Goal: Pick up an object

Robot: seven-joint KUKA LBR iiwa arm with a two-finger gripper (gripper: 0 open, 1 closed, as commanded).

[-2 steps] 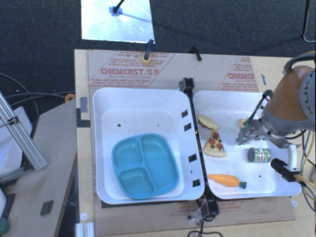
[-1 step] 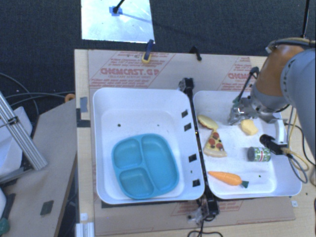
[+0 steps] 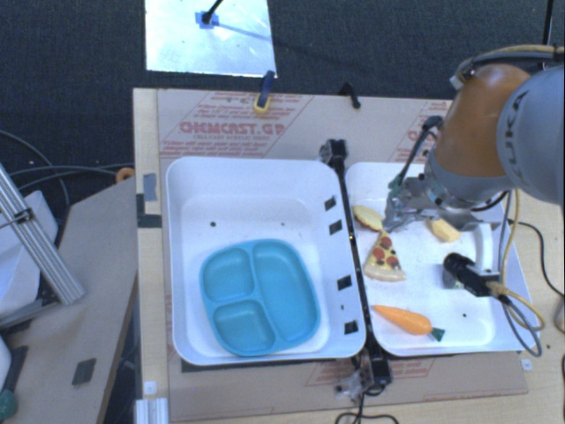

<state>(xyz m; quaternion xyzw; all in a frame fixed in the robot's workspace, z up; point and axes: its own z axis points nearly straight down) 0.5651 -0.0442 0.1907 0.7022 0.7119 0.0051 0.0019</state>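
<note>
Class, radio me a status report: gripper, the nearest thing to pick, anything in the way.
Gripper low over right-hand bin, hold unconfirmed. Pizza slice just beside it, pale yellow piece close by. Carrot lies apart, no obstacle.

light blue tray (image 3: 282,283), white bins (image 3: 256,184), orange carrot (image 3: 400,318) with green tip, yellow pizza slice (image 3: 385,261) dotted red

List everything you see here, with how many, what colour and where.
left bin: 1, white, on the bench
right bin: 1, white, beside it
divided tray: 1, blue, in the left bin
pizza slice: 1, yellow with red spots, right bin
carrot: 1, orange, right bin, near edge
pale chunks: 2, pale yellow, right bin
silver sheet: 1, shiny, beyond the bench
arm: 1, grey and orange, above the right bin
gripper: 1, grey, between the pale chunks
</note>
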